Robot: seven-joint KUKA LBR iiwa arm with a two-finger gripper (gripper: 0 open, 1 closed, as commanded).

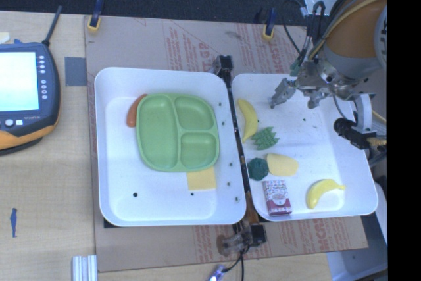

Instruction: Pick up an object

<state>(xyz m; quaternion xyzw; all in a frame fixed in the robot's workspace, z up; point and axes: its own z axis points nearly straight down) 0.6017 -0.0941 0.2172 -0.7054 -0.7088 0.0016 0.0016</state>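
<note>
Overhead, gripper (297, 97) above right bin (355, 201)

Slanted overhead view of both bins (105, 141)

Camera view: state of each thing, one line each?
gripper: open, holding nothing, above right bin
green plate: upright in left bin, compartments bare
banana: lying flat at right bin's left wall
red carton: lying flat, near right bin's front edge
handheld screen: lit
</note>
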